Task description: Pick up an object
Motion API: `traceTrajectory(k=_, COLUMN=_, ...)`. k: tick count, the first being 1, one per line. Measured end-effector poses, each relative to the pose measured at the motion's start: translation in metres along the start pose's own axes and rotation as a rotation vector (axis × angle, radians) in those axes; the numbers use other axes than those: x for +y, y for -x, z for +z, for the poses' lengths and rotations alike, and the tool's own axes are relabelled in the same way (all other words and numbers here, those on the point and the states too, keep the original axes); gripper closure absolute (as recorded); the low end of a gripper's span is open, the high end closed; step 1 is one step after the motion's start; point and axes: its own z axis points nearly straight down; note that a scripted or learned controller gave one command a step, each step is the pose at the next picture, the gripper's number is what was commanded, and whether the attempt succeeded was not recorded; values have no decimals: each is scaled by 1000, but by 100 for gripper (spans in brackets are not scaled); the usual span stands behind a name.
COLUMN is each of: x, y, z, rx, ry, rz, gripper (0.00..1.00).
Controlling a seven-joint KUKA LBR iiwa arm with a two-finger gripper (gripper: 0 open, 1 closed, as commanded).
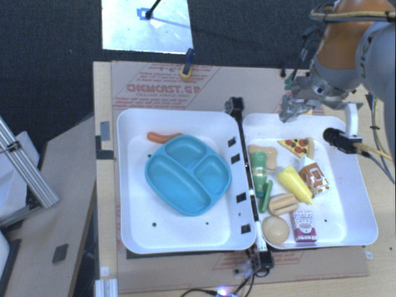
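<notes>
In the camera view the gripper [292, 111] hovers over the right bin's [357, 198] far rim; whether its jaws are apart I cannot tell. The pizza slice [296, 145] lies nearest, just below. Descending here risks striking the rim, or nudging the flat slice away.

A triangular pizza slice toy [296, 146] lay flat near the right bin's far edge. A yellow plastic banana [294, 184] lay slanted at the middle, a pink carton [304, 225] near the near edge.
</notes>
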Motion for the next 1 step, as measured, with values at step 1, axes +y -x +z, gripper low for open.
traceTrajectory(k=1, x=2, y=11, z=18, rx=-1, ry=-1, rz=6, gripper=100)
